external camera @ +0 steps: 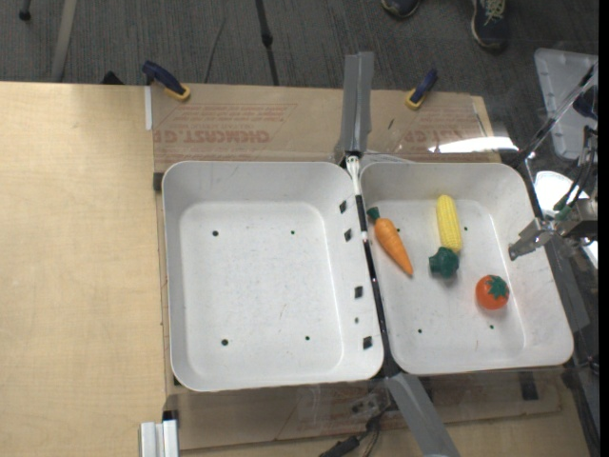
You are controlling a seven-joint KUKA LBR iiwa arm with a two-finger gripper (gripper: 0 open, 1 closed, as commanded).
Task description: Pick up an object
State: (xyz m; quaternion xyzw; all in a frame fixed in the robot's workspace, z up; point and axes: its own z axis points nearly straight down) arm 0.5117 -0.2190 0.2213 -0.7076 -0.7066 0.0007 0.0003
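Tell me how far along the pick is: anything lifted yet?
Nothing looks picked yet. The carrot, corn, broccoli and tomato all lie on the right bin floor. The gripper sits at that bin's right rim, with nothing visibly between its fingers. Reaching, grasping and lifting one item remain.

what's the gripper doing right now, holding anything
gripper: at the right bin's right edge, nothing seen in it; open or shut cannot be told. The tomato, corn and carrot lie in the bin.
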